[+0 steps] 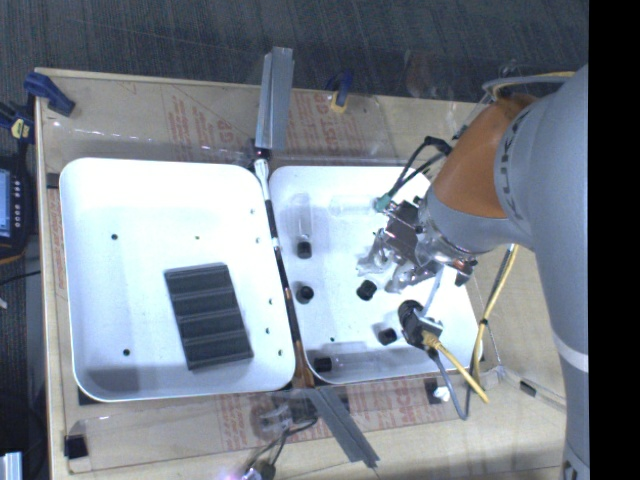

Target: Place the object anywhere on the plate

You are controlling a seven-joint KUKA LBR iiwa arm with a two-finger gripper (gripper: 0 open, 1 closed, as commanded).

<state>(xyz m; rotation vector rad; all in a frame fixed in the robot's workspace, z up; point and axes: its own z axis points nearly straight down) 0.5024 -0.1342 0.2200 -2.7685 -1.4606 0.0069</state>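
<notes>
Camera view: we log the gripper (385, 260) low inside the right bin (320, 368); whether it holds anything, we cannot tell. Dark ridged plate (207, 314) sits in the left bin (90, 268), left of the gripper, bare. Small dark objects (366, 290) lie beside the gripper. We judge placement not yet done.

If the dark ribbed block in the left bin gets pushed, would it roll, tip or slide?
The ribbed block lies flat and looks low and wide, so it is unlikely to roll or tip. On the smooth left bin floor it would probably slide. Its ridges look rigid, so likely stiff.
</notes>
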